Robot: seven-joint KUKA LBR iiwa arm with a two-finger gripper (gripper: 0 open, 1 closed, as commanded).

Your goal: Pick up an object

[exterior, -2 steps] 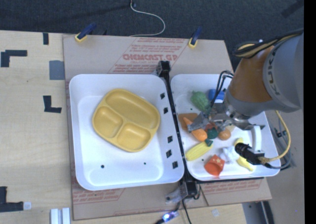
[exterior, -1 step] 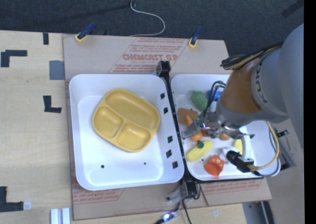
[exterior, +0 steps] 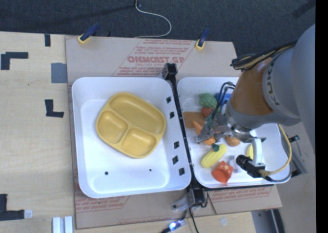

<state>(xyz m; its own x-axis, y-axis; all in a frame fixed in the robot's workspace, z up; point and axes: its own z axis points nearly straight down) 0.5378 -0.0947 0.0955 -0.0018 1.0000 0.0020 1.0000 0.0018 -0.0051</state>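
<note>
A yellow plastic tray with three dips (exterior: 131, 124) is laid flat in the left white bin (exterior: 87, 175). Small toy foods, like a yellow plastic corn cob (exterior: 212, 156), are heaped in the right white bin (exterior: 271, 178), ready for picking. The gripper (exterior: 207, 134) is lowered among them; its grip cannot be made out

A yellow tray (exterior: 131, 124) lies in the bin (exterior: 84, 173) left of the gripper (exterior: 207, 133). Both bins rest on cardboard (exterior: 154, 57) over the tabletop (exterior: 31, 139), clamps (exterior: 88, 33) at its far edge.
</note>
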